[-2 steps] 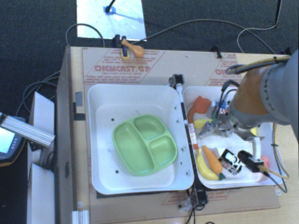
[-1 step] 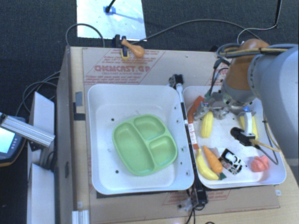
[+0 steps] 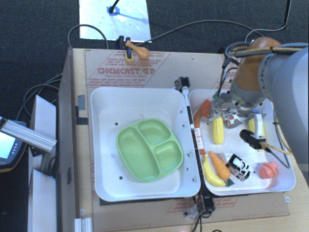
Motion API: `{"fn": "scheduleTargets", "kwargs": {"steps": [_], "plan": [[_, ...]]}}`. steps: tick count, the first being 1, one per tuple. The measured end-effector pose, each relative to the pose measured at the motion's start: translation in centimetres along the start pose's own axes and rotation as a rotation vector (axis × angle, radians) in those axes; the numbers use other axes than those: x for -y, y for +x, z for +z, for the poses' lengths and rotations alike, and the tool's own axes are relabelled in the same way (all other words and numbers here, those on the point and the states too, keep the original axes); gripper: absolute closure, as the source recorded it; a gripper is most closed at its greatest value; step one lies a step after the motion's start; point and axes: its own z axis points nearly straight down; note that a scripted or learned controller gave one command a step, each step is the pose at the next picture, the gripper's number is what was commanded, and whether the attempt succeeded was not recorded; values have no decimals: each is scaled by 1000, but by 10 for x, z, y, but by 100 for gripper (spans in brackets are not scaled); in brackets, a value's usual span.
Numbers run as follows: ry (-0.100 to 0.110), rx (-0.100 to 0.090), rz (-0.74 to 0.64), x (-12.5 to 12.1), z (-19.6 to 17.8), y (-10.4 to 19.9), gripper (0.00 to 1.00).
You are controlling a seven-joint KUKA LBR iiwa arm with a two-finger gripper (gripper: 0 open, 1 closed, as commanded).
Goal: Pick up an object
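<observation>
A dark carpet lies around a brown bench (image 3: pixel 145 66) with two white bins on it. The left white bin (image 3: pixel 106 105) holds a light green plastic tray with three parts (image 3: pixel 149 149). The right white bin (image 3: pixel 285 178), at the right of the frame, holds small toy foods.

The grey arm's gripper (image 3: pixel 231 111) hangs low at the top of the right bin, just above a yellow toy corn cob (image 3: pixel 218 129). Whether it holds anything I cannot tell.

The corn is probably light, hard and a bit slippery, so grabbing it across its middle seems best. A red toy pepper (image 3: pixel 204 109) sits just beside it, near the wall between the bins. An orange toy carrot (image 3: pixel 220 164), a yellow toy banana (image 3: pixel 211 170) and a pink toy (image 3: pixel 268 170) lie lower down. The space around the corn is tight.
</observation>
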Motion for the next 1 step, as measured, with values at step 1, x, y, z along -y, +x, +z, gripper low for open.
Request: {"fn": "scheduleTargets", "kwargs": {"steps": [1], "plan": [[-14, -1, -2, 30, -92, 64, 100]]}}
